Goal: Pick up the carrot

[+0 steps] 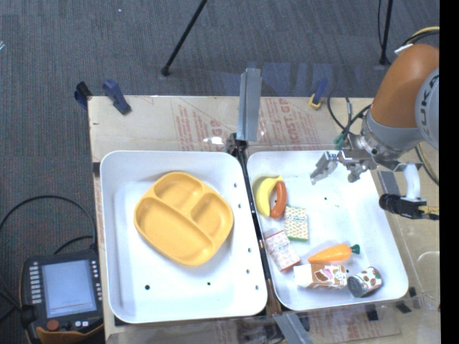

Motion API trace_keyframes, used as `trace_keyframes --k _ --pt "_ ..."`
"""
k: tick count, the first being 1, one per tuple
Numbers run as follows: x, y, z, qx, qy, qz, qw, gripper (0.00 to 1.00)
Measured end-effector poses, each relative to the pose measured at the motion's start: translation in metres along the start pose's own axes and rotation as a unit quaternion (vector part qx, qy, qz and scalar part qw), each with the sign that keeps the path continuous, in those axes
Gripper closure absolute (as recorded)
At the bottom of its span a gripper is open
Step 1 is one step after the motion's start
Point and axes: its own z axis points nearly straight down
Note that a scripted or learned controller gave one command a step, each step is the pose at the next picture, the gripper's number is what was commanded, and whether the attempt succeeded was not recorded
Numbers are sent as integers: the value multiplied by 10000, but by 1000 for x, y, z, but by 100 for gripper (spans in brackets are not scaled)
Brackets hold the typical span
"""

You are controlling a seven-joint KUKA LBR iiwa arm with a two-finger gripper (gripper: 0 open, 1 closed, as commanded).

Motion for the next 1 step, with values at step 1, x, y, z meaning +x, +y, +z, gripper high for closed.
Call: trace_keyframes --k 1 --pt "-21 -75 62 6 4 -302 9995 0"
